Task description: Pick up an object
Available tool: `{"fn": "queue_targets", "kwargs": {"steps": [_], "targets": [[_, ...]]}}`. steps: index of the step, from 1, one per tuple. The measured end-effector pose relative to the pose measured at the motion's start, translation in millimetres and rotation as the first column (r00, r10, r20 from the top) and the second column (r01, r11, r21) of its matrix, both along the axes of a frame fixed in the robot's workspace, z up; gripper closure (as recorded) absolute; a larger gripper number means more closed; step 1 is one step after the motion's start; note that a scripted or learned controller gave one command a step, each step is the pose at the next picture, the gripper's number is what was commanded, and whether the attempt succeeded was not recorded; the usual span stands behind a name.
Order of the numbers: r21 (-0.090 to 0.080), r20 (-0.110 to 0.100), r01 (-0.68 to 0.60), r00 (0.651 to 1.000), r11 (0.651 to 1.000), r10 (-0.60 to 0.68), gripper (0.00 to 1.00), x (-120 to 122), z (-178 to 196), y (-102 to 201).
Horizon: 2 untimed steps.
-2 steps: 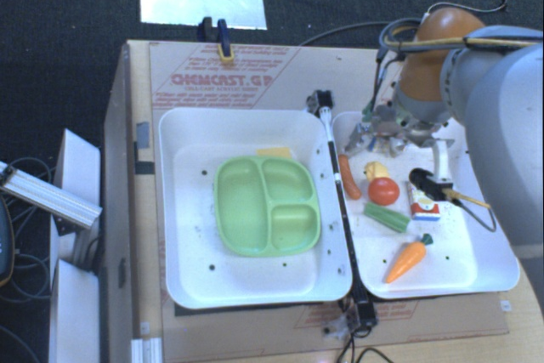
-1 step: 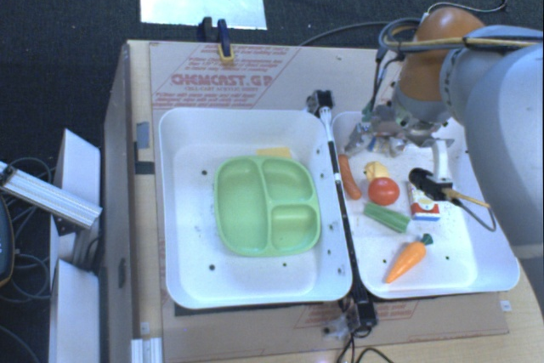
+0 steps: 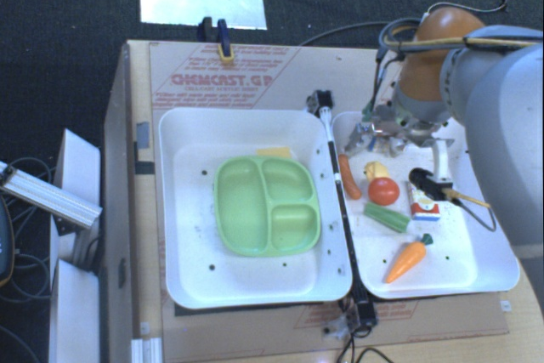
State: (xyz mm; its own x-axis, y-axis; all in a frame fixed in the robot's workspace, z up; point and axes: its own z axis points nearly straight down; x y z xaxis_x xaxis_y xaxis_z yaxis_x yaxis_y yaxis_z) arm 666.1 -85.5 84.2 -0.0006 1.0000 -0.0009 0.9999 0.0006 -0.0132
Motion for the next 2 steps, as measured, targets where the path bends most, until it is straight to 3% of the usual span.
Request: {"fn": "queue_targets", "kwargs": {"steps": [2], "targets": [[0.000,0.000,-0.001,1.000,1.000,0.001,0.00,0.0,0.0,-0.1]]}}
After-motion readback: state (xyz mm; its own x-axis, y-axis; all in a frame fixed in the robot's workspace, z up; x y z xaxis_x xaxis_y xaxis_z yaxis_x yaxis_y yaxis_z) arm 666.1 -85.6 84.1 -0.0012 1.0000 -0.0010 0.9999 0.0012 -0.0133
